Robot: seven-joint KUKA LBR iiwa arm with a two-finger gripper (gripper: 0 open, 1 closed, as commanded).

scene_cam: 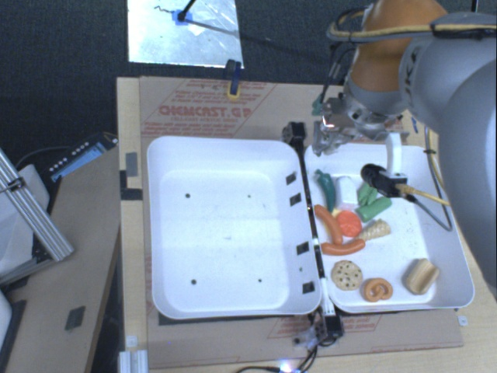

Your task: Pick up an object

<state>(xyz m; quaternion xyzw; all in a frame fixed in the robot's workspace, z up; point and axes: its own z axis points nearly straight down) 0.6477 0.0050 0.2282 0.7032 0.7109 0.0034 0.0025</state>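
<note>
My gripper [329, 140] hangs over the far left corner of the right bin [446, 243], with nothing visibly held in it. Below it, in that bin, lie a dark green pepper [324, 185], a white block [347, 192] and a light green leafy piece [374, 205]. Nearer the front are a red tomato [349, 224], an orange carrot [325, 220], an orange sausage [342, 247] and a pale corn piece [376, 229]. Along the front edge sit a cookie [346, 274], a pretzel [377, 289] and a bread roll [420, 276].
The left bin [225, 150] adjoins the right one along a black-clipped divider [309, 216]. Both rest on a cardboard sheet [206, 107]. The arm's grey and orange body [411, 45] looms over the back right.
</note>
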